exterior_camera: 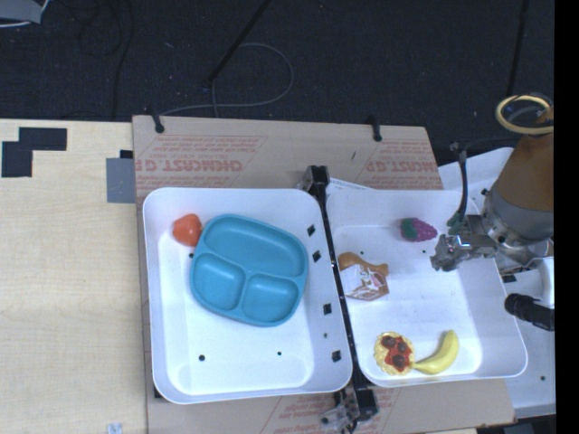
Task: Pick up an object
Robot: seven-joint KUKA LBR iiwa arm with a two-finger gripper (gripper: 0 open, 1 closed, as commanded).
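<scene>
The right bin (488, 369) holds a small purple and green object (418, 230) at the back. A brown and white packet (364, 278) lies by its left wall. A yellow banana (438, 354) and a round red and yellow piece (394, 352) sit at the front. My gripper (447, 255) hangs over the right side of this bin, just right of and below the purple object, with nothing seen in it. The arm's orange band (529, 165) rises above it at the right edge.
The left bin (172, 360) carries a blue divided plate (248, 269) and a small orange-red object (187, 230) at its back left corner. A black divider (331, 278) runs between the bins. Cardboard (271, 156) lies under both.
</scene>
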